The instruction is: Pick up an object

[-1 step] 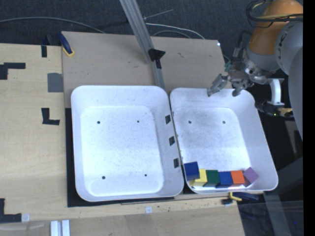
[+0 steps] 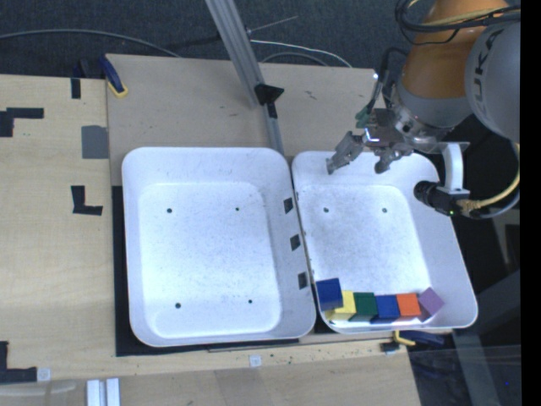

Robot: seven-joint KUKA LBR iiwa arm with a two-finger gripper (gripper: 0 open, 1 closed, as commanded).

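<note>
Scanning from nine o'clock, the left bin (image 2: pixel 207 244) gives way to the right bin (image 2: pixel 380 235), where coloured blocks (image 2: pixel 376 304) crowd its six o'clock wall; picking well probably means descending on an end block. At one o'clock the gripper (image 2: pixel 362 157) hovers spread, holding nothing.

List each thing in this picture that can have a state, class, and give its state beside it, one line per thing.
gripper: open, holding nothing, raised over the far edge of the right bin.
right bin: holds a row of blocks along its near wall.
blue block: resting atop the yellow block.
green block: lying in the row.
orange block: lying in the row.
purple block: tilted against the bin corner.
</note>
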